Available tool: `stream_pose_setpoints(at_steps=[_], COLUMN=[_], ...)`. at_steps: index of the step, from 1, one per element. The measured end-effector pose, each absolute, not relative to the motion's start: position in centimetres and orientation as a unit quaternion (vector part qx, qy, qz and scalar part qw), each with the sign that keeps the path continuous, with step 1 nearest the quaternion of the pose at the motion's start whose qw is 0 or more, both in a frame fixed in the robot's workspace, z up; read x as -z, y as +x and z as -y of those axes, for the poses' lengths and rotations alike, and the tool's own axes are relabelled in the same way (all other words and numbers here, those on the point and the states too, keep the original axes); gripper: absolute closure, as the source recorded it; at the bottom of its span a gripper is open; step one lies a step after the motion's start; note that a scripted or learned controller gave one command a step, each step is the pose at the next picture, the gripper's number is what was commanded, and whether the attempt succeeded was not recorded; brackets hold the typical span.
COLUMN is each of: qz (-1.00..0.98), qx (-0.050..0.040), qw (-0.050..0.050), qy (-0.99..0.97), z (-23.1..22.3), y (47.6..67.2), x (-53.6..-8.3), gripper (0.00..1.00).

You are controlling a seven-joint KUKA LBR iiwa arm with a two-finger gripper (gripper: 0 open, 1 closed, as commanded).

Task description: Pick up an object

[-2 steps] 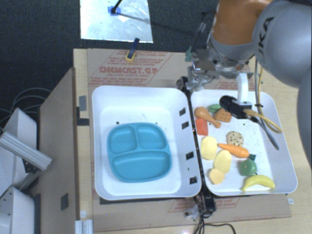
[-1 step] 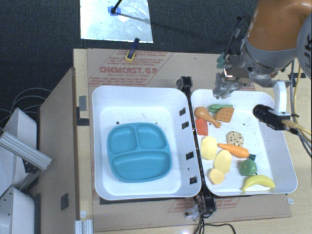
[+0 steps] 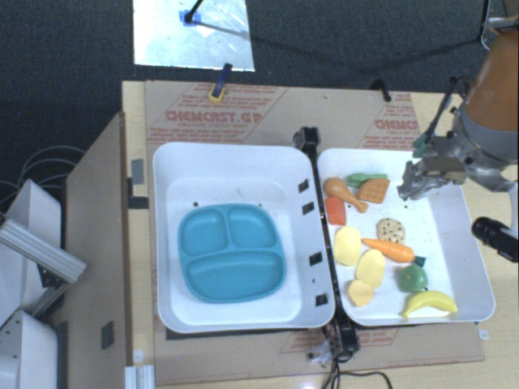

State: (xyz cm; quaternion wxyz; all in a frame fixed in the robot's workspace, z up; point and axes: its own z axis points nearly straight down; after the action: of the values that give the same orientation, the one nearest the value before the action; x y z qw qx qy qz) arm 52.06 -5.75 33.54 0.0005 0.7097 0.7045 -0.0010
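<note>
We see the gripper (image 3: 408, 186) above the upper part of the right bin (image 3: 470, 241); we cannot tell how it is set. Nothing lies in its grasp. The toy foods rest on the bin floor: drumstick (image 3: 344, 193), waffle (image 3: 374, 190), cookie (image 3: 391, 230), carrot (image 3: 388, 250), banana (image 3: 430, 303). The left bin (image 3: 235, 162) bears a blue tray (image 3: 232, 251).

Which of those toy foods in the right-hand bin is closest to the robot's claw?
The waffle, the tan gridded piece at the top of the pile, lies nearest the gripper. The cookie, carrot and banana lie farther down the bin.
</note>
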Motion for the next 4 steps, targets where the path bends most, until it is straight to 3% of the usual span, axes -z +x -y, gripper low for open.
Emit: stream_pose_setpoints(at_steps=[1,2,3,4], qz=[-0.709,-0.710,-0.706,-0.705], qx=[-0.0005,-0.0015,0.0001,-0.0001], qw=[0.000,0.001,0.001,0.002], qy=[0.705,0.704,0.708,0.709], z=[2.2,-3.0,2.6,8.5], y=[52.0,54.5,49.9,50.3], x=[-30.3,-29.4,-29.8,-29.4], gripper=[1.00,1.00,1.00,1.00])
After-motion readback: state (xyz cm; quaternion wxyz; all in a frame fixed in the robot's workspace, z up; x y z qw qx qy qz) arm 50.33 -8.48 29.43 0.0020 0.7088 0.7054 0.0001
